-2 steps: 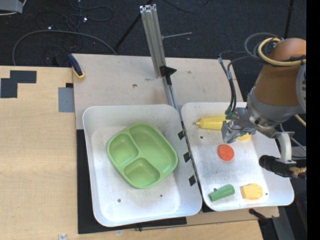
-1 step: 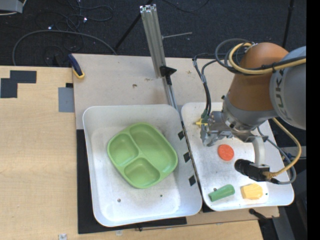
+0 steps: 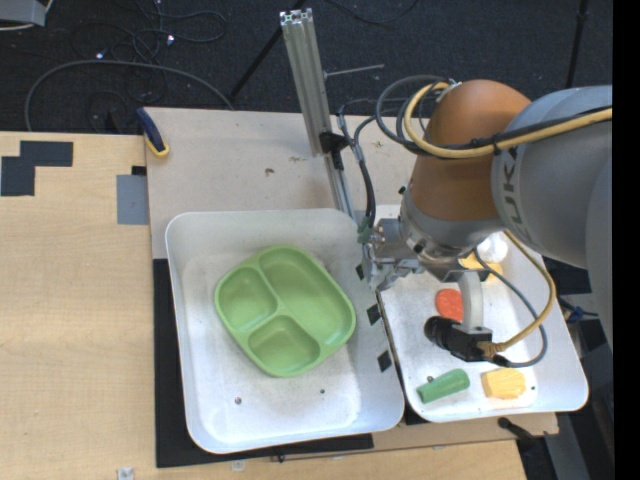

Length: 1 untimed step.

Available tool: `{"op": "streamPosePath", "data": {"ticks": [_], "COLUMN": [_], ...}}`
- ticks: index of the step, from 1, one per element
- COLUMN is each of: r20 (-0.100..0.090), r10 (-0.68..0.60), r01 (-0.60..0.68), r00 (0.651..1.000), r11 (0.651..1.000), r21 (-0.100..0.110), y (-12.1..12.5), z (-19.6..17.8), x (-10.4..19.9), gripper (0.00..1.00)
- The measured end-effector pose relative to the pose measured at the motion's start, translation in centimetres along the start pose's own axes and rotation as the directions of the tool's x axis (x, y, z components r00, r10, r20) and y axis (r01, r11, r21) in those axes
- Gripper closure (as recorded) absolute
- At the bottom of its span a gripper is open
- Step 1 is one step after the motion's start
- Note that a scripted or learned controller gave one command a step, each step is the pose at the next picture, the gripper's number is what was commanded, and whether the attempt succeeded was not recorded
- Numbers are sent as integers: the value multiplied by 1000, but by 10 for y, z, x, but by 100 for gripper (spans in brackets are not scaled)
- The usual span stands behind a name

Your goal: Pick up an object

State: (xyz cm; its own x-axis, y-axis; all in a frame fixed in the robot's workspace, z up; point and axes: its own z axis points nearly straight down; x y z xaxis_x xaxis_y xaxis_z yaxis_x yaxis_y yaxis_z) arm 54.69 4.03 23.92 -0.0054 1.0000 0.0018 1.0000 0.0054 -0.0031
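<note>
Though it could not be told whether the end effector (image 3: 388,263) was open or closed, the small green plastic cylinder (image 3: 443,385) lay apart from it, nearer the camera; it looked light, stiff, best pinched across its width

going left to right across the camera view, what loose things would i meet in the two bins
green divided plate → green block → yellow block

A few dark letters stand sideways on the grey arm (image 3: 560,168), too cut off to read.
</note>
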Motion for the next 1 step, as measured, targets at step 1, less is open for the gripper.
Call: {"op": "streamPosePath", "data": {"ticks": [1], "r20": [0], "r10": [-1], "r01": [1], "r00": [1000], "r11": [1000], "r21": [-1], "y": [-9], "z": [-5], "x": [55], "gripper": [100]}}
